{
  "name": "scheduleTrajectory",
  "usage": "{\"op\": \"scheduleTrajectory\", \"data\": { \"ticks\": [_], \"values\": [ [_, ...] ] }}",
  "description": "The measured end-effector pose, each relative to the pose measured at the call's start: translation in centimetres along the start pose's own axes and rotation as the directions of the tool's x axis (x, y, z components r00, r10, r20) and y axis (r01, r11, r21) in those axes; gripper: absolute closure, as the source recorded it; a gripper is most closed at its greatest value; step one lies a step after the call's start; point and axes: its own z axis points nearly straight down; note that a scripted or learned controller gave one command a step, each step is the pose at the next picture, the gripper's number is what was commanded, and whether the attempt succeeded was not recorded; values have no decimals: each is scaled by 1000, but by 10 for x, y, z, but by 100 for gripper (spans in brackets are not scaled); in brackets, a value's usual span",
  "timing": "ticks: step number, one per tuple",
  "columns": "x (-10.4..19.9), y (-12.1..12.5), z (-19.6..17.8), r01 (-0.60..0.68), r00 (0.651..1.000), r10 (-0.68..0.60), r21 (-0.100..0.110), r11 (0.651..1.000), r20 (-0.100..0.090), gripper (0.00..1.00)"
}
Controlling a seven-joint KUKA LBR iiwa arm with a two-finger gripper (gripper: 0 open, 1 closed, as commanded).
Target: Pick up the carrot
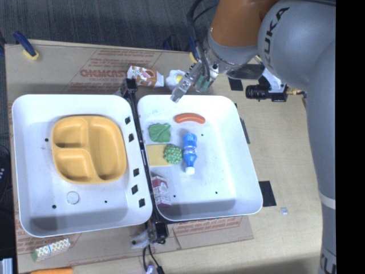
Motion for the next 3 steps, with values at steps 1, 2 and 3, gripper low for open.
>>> {"op": "scheduleTrajectory", "data": {
  "ticks": [1,2,3],
  "values": [
    [39,-96,-13,-275,961,275,2,961,-4,100],
    [45,-165,-73,-384,923,384,1,923,-1,100],
    [38,-222,26,-489,872,489,2,872,-4,100]
  ]
}}
